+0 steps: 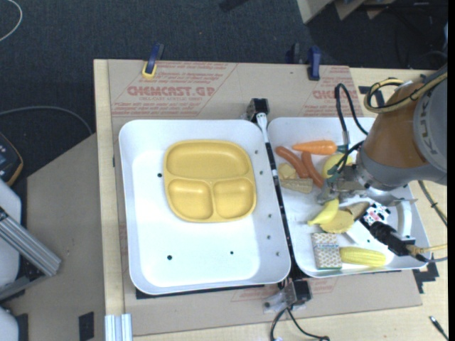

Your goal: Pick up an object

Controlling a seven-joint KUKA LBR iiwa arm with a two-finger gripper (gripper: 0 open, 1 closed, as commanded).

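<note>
Camera view: bench covered w/ brown cardboard (213, 84) printed "CHEMCAST GP" in red – partly repeated at right. Two white bins side by side. Left bin (142, 226) holds a yellow divided plate (210, 180), three compartments. Right bin (302, 261) holds toy food: carrot (315, 147) at top, two sausages (302, 163) below it, a yellow banana-like piece (331, 217) mid-bin, a corn cob (362, 257) near the front edge, a speckled sponge block (327, 250) just left of the corn. Arm comes in from right; gripper (348, 188) sits low over the right bin, just above the banana piece – can't tell if it's open or closed, or holding anything.
</note>
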